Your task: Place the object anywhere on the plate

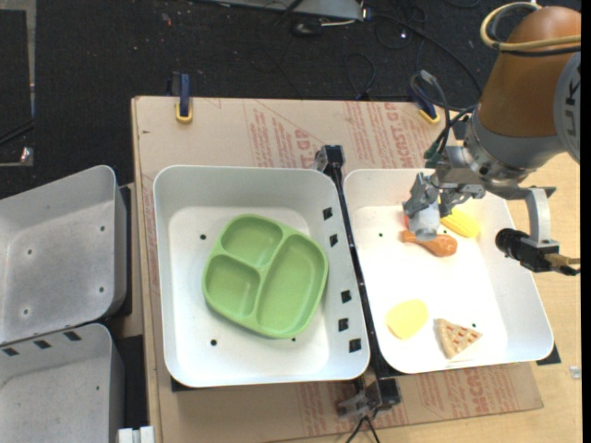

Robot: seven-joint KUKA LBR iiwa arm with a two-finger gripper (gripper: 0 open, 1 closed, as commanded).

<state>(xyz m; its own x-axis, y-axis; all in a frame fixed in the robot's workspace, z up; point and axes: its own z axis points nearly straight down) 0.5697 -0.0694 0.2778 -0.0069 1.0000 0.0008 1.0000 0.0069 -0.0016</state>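
A green plate (266, 276) with three compartments lies in the left bin (180, 247). In the right bin (517, 293) my gripper (425, 216) points down at the back, right over the left end of an orange carrot-like piece (432, 240). A yellow block (461, 224) lies just right of the gripper. Nearer the front sit a round yellow piece (407, 318) and a tan pizza-slice piece (457, 337). The gripper's tips sit low against the orange piece.
The arm's grey and orange body (531, 81) hangs over the right bin's back right corner. A black divider (346, 266) runs between the bins. Clamps (184, 100) hold the cardboard at the back. Spare white lids (55, 247) lie to the left.
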